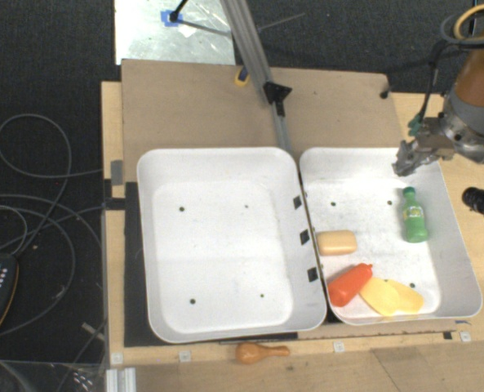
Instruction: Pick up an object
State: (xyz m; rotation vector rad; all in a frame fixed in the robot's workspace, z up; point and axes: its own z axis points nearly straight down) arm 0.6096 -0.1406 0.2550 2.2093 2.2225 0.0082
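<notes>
The right bin [364, 170] holds a green bottle [414, 216] lying near its right wall, a tan block [337, 242] by its left wall, a red object [349, 283] and a yellow object [392, 296] at the front. My gripper [406, 160] hangs over the bin's far right corner, just above and behind the green bottle, and nothing shows between its fingers.
The left bin [217, 243] sits beside the right one, with black clips on the shared wall. A metal pole [254, 47] slants in from the top. A tan wooden piece [260, 351] lies on the bench in front of the bins. Cables lie on the floor at left.
</notes>
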